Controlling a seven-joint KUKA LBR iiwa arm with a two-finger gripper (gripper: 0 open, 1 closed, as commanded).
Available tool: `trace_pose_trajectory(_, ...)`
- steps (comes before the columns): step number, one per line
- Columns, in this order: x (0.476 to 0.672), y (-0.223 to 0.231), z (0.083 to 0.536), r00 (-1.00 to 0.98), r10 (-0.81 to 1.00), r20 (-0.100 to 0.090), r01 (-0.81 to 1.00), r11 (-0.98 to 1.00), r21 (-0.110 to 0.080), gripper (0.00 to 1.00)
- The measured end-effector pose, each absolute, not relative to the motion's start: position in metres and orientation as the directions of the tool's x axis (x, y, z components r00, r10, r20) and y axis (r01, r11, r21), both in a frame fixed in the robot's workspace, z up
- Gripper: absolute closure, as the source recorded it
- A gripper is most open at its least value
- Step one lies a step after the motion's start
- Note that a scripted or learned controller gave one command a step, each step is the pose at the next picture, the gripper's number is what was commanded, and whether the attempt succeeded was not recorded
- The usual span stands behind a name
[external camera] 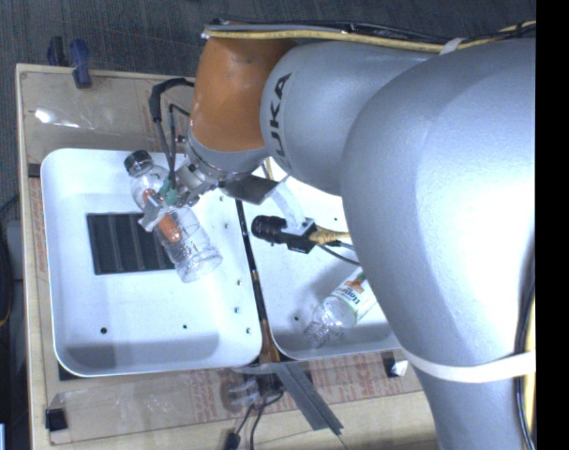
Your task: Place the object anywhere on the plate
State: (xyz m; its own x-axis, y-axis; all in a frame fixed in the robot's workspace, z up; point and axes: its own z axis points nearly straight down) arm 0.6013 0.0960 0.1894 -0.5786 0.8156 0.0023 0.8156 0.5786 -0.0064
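- Fingers (173, 195) low over the left bin (78, 317), amid clear plastic; wide or narrow, impossible to tell.
- Clear bottle (188, 247) with orange inside, just below them, tilted, overlapping the right edge of the dark ribbed plate (120, 244).
- Smaller capped bottle (145, 178) just beside, toward the bin's far corner.
- Labelled bottle (345, 306) lying in the right bin (293, 279).

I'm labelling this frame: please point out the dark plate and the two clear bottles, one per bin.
dark plate (120, 244), camera view, its ridged middle.
left-bin bottle (192, 249), camera view, its lower clear body.
right-bin bottle (345, 307), camera view, its labelled middle.
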Motion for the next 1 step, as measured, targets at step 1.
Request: trace_pose_trajectory(1,0.5921,0.0914,0.1901,-0.613,0.790,0.003,0.790,0.613,-0.007,1.00)
